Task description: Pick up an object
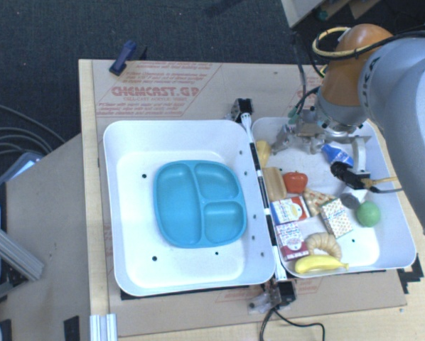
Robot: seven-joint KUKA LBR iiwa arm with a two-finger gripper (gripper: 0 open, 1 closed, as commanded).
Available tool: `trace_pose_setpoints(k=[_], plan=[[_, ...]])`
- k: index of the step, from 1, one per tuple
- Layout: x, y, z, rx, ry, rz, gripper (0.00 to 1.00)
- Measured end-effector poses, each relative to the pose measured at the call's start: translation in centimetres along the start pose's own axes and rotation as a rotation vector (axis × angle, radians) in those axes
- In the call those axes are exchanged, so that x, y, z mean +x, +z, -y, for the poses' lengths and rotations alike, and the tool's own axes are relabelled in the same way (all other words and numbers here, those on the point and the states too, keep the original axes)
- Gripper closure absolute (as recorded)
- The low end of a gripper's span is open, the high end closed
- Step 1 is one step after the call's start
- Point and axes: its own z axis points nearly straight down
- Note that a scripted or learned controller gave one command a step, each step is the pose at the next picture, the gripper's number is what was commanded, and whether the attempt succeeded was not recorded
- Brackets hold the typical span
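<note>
Grey arm w/ orange band reaches in from the right, over the far end of the right bin (404,251). The claw (298,137) hangs low at that bin's far-left corner; whether it is apart or together can't be told from this angle, and nothing is seen clamped in it.

Objs to pick all lie in the right bin, most nearer than the claw. Closest is a small yellow piece (262,150), just left of the claw by the bin's left wall. A red tomato (295,182) sits just near of the claw, not touching it. A long wooden block (274,185) lies along the left wall, beside the tomato on its left. A small blue item (337,153) is just right of the claw, under the wrist.

Further toward the near end: a red-and-white carton (289,209) w/ a red packet (292,239) below it, a patterned small box (337,217) to their right, and a green ball (367,214) at the right side, well apart from the claw. A croissant (325,244) and a banana (319,264) lie at the near edge, touching each other.

The left bin (127,261) holds a blue divided plate (198,203), approx. centred, flat, well apart from the claw.
</note>
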Motion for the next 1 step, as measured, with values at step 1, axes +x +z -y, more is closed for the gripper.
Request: trace_pose_setpoints(k=[1], plan=[[0.39, -0.03, -0.01, 0.0, -0.001, 0.0, 0.0]])
